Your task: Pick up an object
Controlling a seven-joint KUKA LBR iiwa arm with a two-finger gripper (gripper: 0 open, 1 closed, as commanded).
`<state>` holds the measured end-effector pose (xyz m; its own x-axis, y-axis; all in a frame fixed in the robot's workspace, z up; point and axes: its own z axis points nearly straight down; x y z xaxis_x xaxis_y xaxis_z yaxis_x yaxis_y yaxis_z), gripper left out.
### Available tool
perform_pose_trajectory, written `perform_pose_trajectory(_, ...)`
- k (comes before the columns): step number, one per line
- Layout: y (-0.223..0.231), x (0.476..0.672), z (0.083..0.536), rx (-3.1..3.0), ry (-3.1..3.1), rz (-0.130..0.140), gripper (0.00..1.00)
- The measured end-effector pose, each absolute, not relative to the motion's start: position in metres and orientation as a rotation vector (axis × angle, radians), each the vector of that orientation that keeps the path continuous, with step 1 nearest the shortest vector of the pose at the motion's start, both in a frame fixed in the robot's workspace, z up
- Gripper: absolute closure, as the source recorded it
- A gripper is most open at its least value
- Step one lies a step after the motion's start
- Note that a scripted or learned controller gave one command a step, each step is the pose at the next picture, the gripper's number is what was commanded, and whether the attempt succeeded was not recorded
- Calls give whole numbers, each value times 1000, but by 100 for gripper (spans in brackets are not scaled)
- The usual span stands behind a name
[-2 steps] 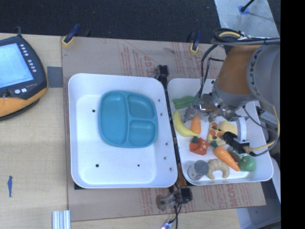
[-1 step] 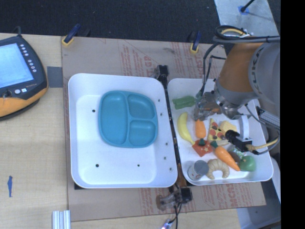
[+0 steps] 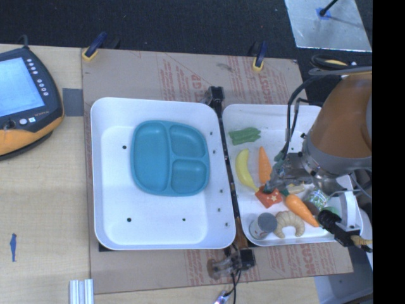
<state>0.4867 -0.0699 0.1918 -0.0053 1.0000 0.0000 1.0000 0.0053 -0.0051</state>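
Note:
The right bin [image 3: 240, 116] holds a green pea pod [image 3: 244, 135], a yellow banana [image 3: 244, 169], two orange carrots [image 3: 264, 164] [image 3: 301, 209], a red piece [image 3: 269, 197], a grey disc [image 3: 264, 223] and a tan croissant [image 3: 290, 222]. My gripper [image 3: 276, 183] hangs low over the red piece, between the two carrots. The arm's orange band [image 3: 342, 122] looms over the bin's right side and hides what lies beneath it.
The left bin [image 3: 107, 182] carries a blue divided plate [image 3: 169, 158]. A teach pendant [image 3: 25, 103] rests on the bench at far left. Clamps [image 3: 93, 45] [image 3: 257, 55] pin the cardboard at the back edge.

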Motion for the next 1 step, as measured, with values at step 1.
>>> perform_pose_trajectory(1, -70, 487, 192, -2213, -2225, 6, 0)
